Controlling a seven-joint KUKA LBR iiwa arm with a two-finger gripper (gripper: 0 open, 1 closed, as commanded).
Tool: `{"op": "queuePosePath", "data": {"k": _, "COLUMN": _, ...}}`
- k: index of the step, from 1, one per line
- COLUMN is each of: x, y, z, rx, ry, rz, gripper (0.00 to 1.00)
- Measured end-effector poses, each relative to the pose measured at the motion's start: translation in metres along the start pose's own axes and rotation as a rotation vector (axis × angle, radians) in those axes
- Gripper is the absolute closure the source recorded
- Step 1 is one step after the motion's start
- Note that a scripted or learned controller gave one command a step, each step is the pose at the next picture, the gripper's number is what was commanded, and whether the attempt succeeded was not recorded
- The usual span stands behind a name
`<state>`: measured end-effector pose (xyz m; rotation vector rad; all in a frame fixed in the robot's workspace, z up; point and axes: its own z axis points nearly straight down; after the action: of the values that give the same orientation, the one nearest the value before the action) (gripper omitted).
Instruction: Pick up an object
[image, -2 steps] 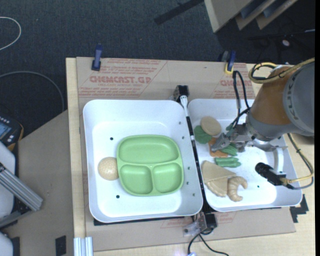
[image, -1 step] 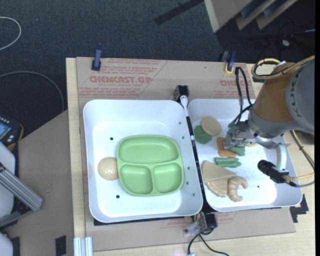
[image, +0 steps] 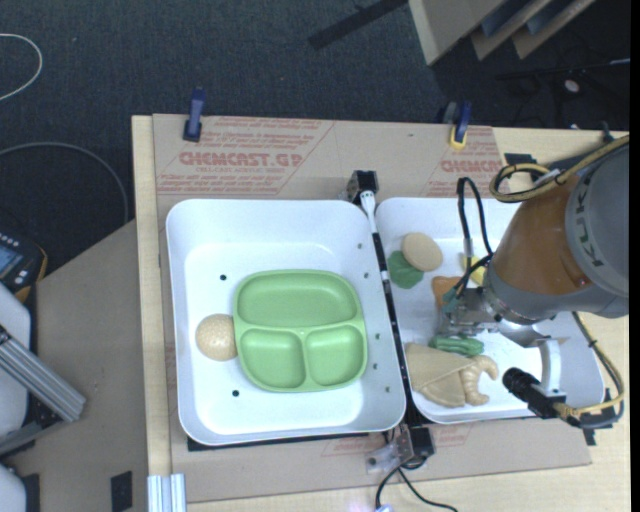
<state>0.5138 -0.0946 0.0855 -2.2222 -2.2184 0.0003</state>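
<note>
My gripper reaches down into the right bin, its tip just above a green bean-like piece. Below that lies a beige, claw-shaped toy. Toward the bin's far side sit a tan egg-shaped object, a round green piece and an orange piece partly hidden by the arm. The wrist hides the fingertips, and I see nothing held between them.
The left bin holds a green three-compartment tray and a beige ball touching the tray's left edge. The arm's bulk and cables cover the right bin's right half. Blue clamps hold the bench's far edge.
</note>
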Motion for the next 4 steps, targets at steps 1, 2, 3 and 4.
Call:
{"op": "queuePosePath", "data": {"k": 1, "x": 0.001, "y": -0.034, "z": -0.001, "rx": -0.006, "ry": -0.001, "rz": -0.001, "gripper": 1.0}}
{"op": "queuePosePath", "data": {"k": 2, "x": 0.001, "y": -0.034, "z": -0.01, "rx": -0.006, "ry": -0.003, "rz": 0.0, "gripper": 1.0}}
{"op": "queuePosePath", "data": {"k": 3, "x": 0.001, "y": -0.033, "z": -0.019, "rx": -0.008, "ry": -0.004, "rz": 0.001, "gripper": 1.0}}
{"op": "queuePosePath", "data": {"k": 4, "x": 0.001, "y": -0.033, "z": -0.029, "rx": -0.01, "ry": -0.005, "rz": 0.001, "gripper": 1.0}}
